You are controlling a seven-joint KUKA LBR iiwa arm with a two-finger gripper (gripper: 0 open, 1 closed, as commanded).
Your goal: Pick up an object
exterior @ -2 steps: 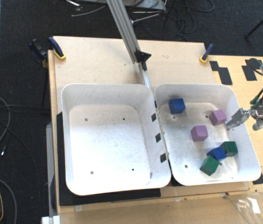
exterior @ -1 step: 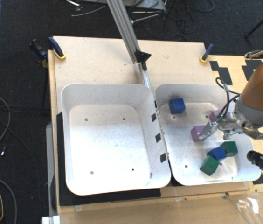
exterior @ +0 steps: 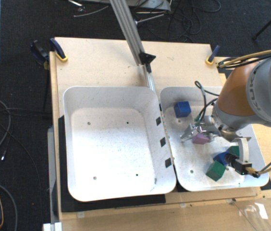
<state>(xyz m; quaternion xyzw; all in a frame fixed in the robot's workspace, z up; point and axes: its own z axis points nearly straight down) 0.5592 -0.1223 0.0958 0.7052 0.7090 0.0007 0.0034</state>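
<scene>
Camera view, fingers (exterior: 195,134) over right bin (exterior: 188,179), touching purple block (exterior: 200,138), grip state cannot be told.

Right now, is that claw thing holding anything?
Gripper: down in the right bin at the purple block; a grasp cannot be told.
</scene>
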